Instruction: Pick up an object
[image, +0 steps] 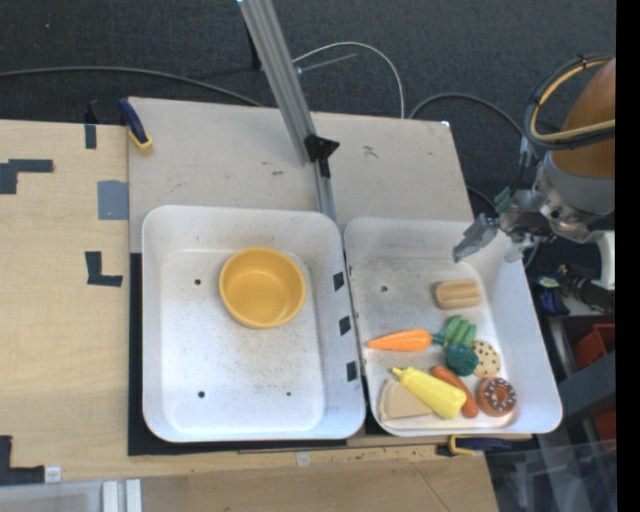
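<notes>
We are hovering the gripper (490, 238) above the right bin (400, 250); its state we cannot tell, and crowded toys (450, 375) are risking a slip.

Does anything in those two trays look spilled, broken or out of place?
Nothing stands out. The yellow bowl sits upright in the left bin; the toy foods, such as the carrot, lie crowded in the right bin.

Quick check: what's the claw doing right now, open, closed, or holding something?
Claw: cannot be told; it sits over the right bin's upper right corner, nothing visibly held.
</notes>
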